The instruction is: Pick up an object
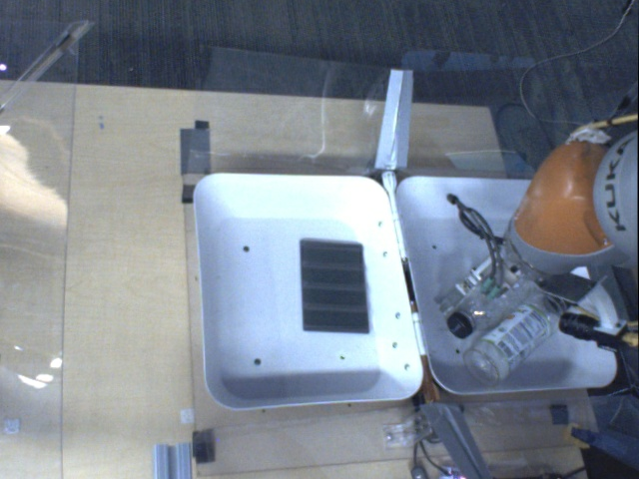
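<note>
Camera view: gripper (477, 292) low in right bin (439, 352), beside bottle (511, 335); jaw state you cannot tell. Step: reaching. Next, you need a firm close, then lift.

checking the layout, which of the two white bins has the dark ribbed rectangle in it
The left bin: the dark ribbed rectangle lies flat near its middle. The right bin instead holds a clear plastic bottle.

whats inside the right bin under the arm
A clear plastic bottle lies on its side in the right bin, with the gripper right beside it. The arm covers the bin's far right part, so anything beneath it is hidden.
</note>
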Motion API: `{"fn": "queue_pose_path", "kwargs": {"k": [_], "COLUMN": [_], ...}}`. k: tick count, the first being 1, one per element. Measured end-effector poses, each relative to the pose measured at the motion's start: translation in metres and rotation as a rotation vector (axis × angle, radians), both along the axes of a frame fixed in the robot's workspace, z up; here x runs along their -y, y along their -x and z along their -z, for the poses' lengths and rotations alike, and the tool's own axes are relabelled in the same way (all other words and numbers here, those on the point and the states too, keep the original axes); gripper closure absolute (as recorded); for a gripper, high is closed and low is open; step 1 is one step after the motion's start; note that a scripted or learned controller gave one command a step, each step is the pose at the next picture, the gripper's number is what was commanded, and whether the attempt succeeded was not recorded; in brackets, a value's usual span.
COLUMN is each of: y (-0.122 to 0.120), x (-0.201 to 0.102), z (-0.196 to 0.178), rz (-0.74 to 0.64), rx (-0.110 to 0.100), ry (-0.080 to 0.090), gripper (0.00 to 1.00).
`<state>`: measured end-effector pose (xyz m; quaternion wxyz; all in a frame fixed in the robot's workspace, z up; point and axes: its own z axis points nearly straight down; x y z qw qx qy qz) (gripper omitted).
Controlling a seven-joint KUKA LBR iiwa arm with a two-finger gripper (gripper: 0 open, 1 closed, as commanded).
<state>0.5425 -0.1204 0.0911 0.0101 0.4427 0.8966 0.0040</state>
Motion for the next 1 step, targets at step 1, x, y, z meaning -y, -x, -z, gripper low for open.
{"fn": "queue_pose_path", "kwargs": {"k": [1], "y": [-0.0386], "x": [-0.0183], "z": [-0.0347], "rz": [0.104], "rx": [-0.014], "ry": [-0.003], "gripper": [0.00]}}
